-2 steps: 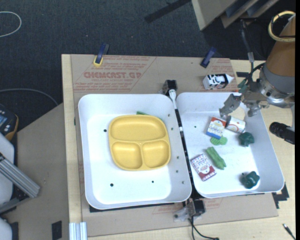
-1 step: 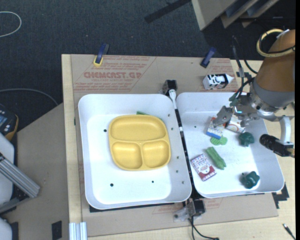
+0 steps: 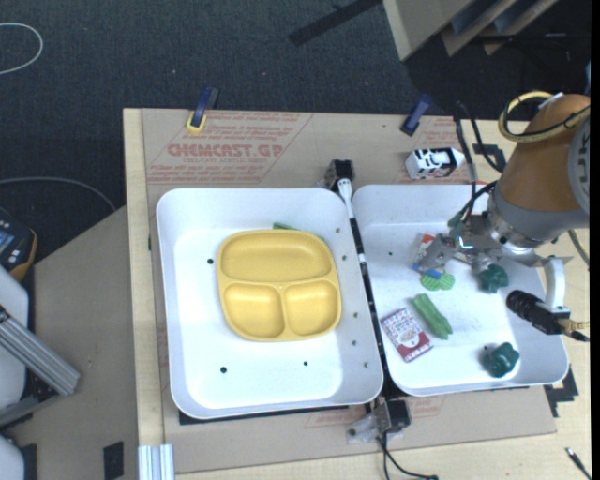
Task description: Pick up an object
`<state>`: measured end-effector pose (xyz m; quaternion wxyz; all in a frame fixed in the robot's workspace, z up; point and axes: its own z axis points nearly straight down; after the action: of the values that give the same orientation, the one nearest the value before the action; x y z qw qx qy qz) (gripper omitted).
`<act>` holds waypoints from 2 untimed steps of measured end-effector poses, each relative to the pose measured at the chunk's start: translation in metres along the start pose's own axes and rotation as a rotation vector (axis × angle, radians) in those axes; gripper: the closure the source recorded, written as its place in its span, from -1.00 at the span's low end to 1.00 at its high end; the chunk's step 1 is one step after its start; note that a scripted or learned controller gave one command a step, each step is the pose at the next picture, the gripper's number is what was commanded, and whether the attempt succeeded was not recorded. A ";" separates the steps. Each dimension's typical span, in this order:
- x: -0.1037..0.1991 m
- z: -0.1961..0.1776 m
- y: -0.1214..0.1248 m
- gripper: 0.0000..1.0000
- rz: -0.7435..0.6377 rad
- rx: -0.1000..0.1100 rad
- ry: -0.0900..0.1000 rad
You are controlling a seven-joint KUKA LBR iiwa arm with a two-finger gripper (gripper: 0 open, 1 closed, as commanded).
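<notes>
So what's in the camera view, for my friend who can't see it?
A grey and orange robot arm reaches into the right bin, among small toys and a red card. A yellow divided plate sits in the left bin.

Dark grey carpet floor (image 3: pixel 112 66) surrounds a brown cardboard-covered bench (image 3: pixel 234 141); thin white cable loop (image 3: pixel 19 47) at 10 o'clock, pale wooden furniture (image 3: pixel 459 23) at 1 o'clock.

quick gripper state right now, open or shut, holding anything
Gripper: low in the right bin, above a small blue-green object; nothing visibly held.
</notes>
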<state>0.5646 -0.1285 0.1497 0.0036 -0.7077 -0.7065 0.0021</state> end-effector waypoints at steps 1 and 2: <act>0.009 0.050 -0.006 -1.00 -0.001 0.000 0.001; 0.010 0.065 -0.006 -1.00 -0.001 -0.005 -0.001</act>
<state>0.5586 -0.1187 0.0844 0.0016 -0.7072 -0.7070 0.0008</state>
